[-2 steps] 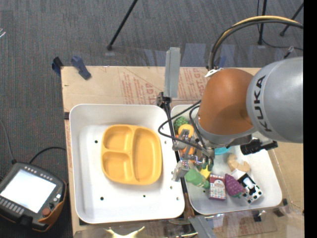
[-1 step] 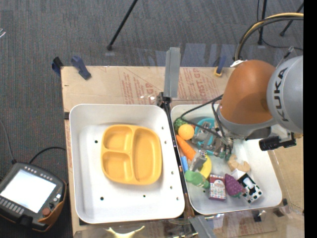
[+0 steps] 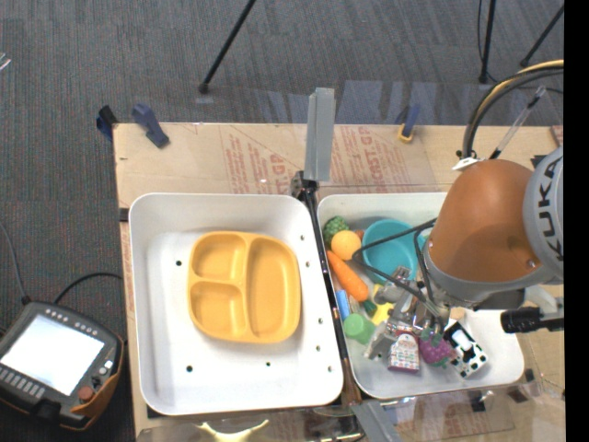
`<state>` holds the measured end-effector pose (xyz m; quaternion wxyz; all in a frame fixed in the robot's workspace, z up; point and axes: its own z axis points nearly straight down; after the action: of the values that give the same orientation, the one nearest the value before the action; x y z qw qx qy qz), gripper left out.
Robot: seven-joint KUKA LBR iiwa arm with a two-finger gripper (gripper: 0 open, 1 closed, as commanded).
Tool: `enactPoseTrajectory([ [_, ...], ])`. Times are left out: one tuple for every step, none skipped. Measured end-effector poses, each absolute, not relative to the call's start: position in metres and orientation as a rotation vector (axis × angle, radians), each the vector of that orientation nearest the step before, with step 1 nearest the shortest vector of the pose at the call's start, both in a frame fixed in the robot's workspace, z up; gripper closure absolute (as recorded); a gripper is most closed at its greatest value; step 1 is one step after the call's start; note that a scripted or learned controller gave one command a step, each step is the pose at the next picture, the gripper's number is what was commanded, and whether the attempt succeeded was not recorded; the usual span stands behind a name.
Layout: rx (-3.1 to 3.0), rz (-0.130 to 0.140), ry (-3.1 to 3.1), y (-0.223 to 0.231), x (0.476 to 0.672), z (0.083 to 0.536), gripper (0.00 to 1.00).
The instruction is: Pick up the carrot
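There are two white bins on the bench. The left bin (image 3: 156,247) has just one thing in it: a yellow plate (image 3: 246,285) with three sections, lying flat in the middle.

The right bin (image 3: 502,366) is crowded. The one carrot (image 3: 350,279) lies by the bin's left wall, about halfway down, slanting with its lower end toward the middle. Just above it, touching its top end, is one round orange fruit (image 3: 345,243). One bumpy green thing (image 3: 334,226) sits in the bin's top left corner. One teal bowl (image 3: 386,247) sits beside the fruit, near the top edge.

The gripper (image 3: 400,325) hangs low over the middle of the right bin, just beside the carrot's lower end. It has nothing in it that I can see, and I can't make out if it is spread or closed.

Along the bottom edge I count three small toys in a row: one pink and white box (image 3: 403,354), one purple bunch (image 3: 434,348) and one black and white toy (image 3: 470,358).
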<state>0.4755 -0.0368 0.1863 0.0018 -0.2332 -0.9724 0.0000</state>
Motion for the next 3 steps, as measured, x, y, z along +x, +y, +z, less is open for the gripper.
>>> enactPoseTrajectory([
  [-0.649, 0.001, -3.063, -0.127, 0.472, 0.099, 0.00],
  [-0.833, -0.002, -3.023, -0.082, 0.475, 0.086, 0.00],
  [-0.827, -0.002, -3.024, -0.082, 0.475, 0.095, 1.00],
])
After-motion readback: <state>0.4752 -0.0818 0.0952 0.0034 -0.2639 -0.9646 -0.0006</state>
